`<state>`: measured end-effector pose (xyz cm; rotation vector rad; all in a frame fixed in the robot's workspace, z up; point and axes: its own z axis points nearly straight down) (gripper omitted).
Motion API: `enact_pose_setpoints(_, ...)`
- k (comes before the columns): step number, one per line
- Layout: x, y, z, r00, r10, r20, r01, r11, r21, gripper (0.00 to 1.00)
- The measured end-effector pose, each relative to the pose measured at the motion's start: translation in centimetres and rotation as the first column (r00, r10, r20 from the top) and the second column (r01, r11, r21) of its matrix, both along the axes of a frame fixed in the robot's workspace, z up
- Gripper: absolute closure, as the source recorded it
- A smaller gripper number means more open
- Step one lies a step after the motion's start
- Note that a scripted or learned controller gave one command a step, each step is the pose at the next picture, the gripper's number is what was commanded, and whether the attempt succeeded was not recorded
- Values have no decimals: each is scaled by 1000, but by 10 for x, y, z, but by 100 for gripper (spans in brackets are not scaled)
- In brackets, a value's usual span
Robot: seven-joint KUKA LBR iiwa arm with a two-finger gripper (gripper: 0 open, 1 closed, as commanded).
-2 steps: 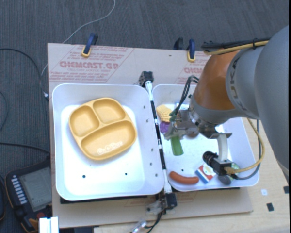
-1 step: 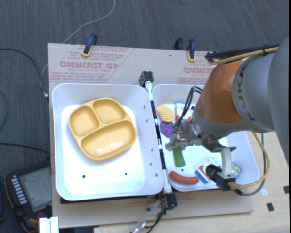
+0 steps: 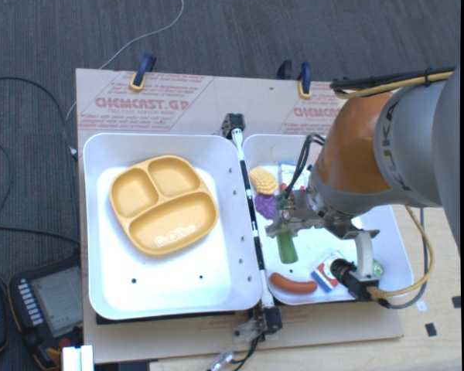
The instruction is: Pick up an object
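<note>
- My gripper [image 3: 288, 221] hangs low in the right bin [image 3: 398, 242], at about nine o'clock from the bin's middle; I cannot tell its state from here.
- At six o'clock from it, touching or just below, lies a green cucumber [image 3: 286, 248]. It looks like light, stiff, smooth plastic; I judge a grasp across its narrow middle safest.
- Purple grapes [image 3: 266, 205] and yellow corn [image 3: 264, 180] sit toward eleven o'clock; a sausage [image 3: 293, 285] lies at six.
- The left bin [image 3: 100, 284] holds a yellow divided plate [image 3: 164, 204].
</note>
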<state>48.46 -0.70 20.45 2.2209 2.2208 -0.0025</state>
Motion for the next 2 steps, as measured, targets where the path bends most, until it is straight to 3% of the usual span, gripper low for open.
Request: enact_pose_setpoints(2,2,0,20,1000,1,2,-1,1000,-2,100)
